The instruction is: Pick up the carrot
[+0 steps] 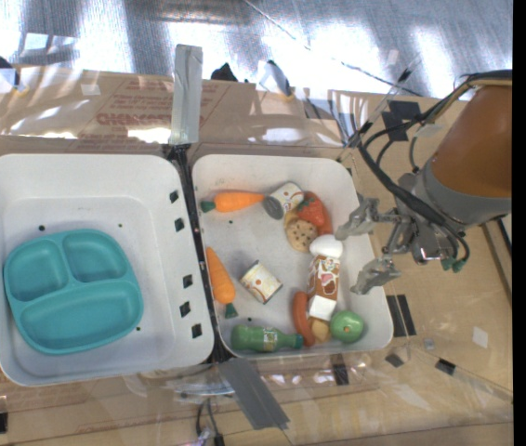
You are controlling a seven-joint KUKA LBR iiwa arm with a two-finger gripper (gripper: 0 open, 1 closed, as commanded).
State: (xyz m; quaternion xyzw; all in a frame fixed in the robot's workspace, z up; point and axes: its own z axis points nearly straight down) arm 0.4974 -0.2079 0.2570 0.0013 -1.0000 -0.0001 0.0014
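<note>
Hand [367, 246] poised over the right rim of the right bin [361, 182], fingers spread wide and empty, one tip near the upper part of the rim and the other lower down, both pointing left into the bin. Two carrots on offer. Carrot [238, 202] near the back of the bin: long axis close to level across the view, green stub at its left end toward the divider, blunt orange end touching or nearly touching a small tilted can [284, 199]. Second carrot [219, 280] hard against the bin's left wall: long axis close to upright in the view, slanting slightly, green stub at the lower end. Both well to the left of the hand, across the bin; upper one up and left, wall one left and a little down. Between hand and either carrot, a crowd of clutter: strawberry [313, 214], cookie [300, 233], white-capped bottle [325, 268], green apple [347, 324], a short can [261, 282], a green bottle [265, 339] along the front. Judgement: upper carrot the freer target, open floor on both long sides, so a reach leftward and toward the back, with the fingers turned to close across its short width rather than along its length. Wall carrot likely harder, one finger having scant room against the wall. Left bin [21, 175] with its teal tray [73, 289] out of play.
</note>
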